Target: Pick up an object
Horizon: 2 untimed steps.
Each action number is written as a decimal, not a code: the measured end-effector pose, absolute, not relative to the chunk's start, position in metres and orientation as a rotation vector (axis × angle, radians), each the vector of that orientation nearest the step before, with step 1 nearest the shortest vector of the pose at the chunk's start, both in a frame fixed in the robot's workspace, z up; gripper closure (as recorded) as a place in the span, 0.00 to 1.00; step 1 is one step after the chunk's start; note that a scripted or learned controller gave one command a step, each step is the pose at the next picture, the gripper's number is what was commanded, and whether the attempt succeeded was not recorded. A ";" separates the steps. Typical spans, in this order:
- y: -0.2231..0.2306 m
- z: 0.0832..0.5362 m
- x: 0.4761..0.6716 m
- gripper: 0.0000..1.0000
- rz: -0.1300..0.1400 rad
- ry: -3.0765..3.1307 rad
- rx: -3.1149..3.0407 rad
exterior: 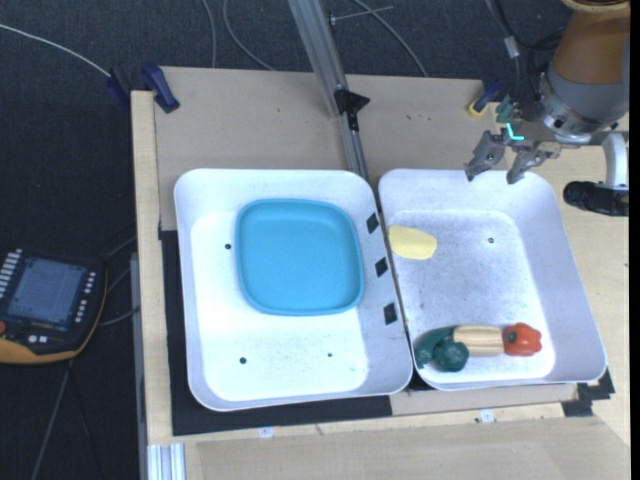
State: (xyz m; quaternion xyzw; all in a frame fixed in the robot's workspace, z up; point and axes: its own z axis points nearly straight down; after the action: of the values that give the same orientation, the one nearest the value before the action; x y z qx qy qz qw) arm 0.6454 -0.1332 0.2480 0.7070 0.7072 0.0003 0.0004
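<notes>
Pendant point(45, 303) w/ dark screen lies far left, off the bench; no legible writing. Left bin point(210, 368) holds a blue tray point(298, 256). Right bin point(560, 268): yellow piece point(412, 242) at left wall; along near wall, green item point(443, 352), tan roll point(478, 340) w/ long axis left-right, red item point(521, 339). Bin's middle is open. Gripper point(502, 165) over far rim, fingers apart, holding nothing.
</notes>
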 end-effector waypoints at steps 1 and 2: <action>-0.133 0.248 0.645 0.00 0.001 2.221 2.221; -0.127 0.191 0.637 0.00 -0.004 2.224 2.223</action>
State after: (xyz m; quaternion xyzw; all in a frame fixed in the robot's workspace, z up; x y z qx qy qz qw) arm 0.6373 -0.1274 0.1910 0.7069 0.7073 -0.0012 -0.0017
